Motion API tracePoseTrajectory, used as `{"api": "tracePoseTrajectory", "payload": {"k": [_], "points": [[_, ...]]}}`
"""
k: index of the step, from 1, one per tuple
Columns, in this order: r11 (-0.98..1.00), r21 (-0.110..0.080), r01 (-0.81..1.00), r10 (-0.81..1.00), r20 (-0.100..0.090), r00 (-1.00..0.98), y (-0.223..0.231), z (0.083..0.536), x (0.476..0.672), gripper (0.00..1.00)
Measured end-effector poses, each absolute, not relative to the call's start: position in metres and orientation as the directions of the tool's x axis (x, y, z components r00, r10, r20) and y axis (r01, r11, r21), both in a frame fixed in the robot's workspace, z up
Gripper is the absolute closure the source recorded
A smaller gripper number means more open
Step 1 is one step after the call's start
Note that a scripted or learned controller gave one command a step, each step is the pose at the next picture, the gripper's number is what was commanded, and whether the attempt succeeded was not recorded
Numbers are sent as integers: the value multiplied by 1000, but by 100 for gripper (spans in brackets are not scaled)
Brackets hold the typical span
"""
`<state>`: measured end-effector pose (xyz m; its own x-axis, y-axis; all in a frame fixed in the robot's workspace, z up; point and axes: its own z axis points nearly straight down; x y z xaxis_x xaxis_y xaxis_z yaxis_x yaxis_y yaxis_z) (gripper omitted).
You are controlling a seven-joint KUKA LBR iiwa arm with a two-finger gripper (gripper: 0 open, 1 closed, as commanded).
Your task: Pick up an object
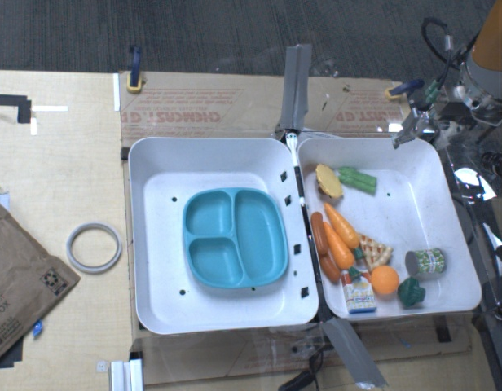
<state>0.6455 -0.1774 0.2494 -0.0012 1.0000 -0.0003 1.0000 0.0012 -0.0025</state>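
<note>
Hanging over the far right corner of the right bin (446, 218), the gripper (412, 127) sits at the end of the grey arm (479, 72), which comes in from the upper right, and its metal fingers point down and to the left just above the bin's back rim; whether they stand apart or closed I cannot tell, and nothing shows between them. Every loose object lies in that right bin, well apart from the gripper. Near the back wall rest a tan bread roll (329, 182) and, just beside it to the right, a green vegetable (357, 180). Along the left wall lie two sausages (321, 247), and beside them two orange carrots (341, 235) run slantwise toward the front. A waffle piece (375, 252) touches the lower carrot's right side. Toward the front sit a small carton (360, 294), an orange fruit (385, 280) just right of it, a dark green broccoli (411, 292) beside that, and a small can (425, 261) lying on its side near the right wall. The left bin (153, 243) holds a blue divided tray (235, 239) with three compartments, lying flat in the middle. On the bench to the left lie a roll of tape (94, 246) and a cardboard box (19, 279).
</note>
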Motion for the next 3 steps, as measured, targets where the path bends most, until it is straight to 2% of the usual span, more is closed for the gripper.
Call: {"api": "tracePoseTrajectory", "payload": {"k": [1, 2, 3], "points": [[-36, -2, 999, 999, -1, 36, -132, 142, 659, 0], [-226, -4, 974, 974, 0, 226, -103, 119, 630, 0], [-163, -3, 987, 987, 0, 163, -118, 91, 557, 0]]}}
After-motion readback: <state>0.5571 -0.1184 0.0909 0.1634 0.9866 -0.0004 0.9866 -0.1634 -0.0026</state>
